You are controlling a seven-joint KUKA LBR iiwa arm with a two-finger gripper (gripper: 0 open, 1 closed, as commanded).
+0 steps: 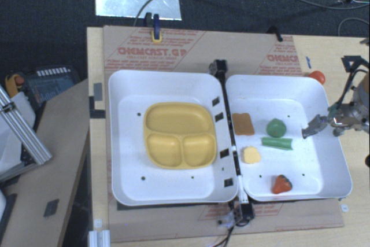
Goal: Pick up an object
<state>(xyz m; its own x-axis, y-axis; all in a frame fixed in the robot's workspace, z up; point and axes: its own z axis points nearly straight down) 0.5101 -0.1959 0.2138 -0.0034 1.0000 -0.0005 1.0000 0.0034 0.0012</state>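
Note:
The right bin (324, 182) holds several small things: a brown flat slab (243, 124), a green ball (276, 127), a green bar (277, 143) just below the ball, a pale yellow round piece (251, 155) and a red piece (282, 184) near the front wall. My gripper (314, 126) hangs over the right side of this bin, a short way right of the green ball and bar. Nothing shows in its grasp. The arm comes in from the right edge.
In the left bin (124, 124) lies a yellow divided tray (178, 135). An orange-red object (316, 76) rests outside the right bin's far right corner. Black clips (222, 118) line the seam between the bins. Cables cross the dark floor behind.

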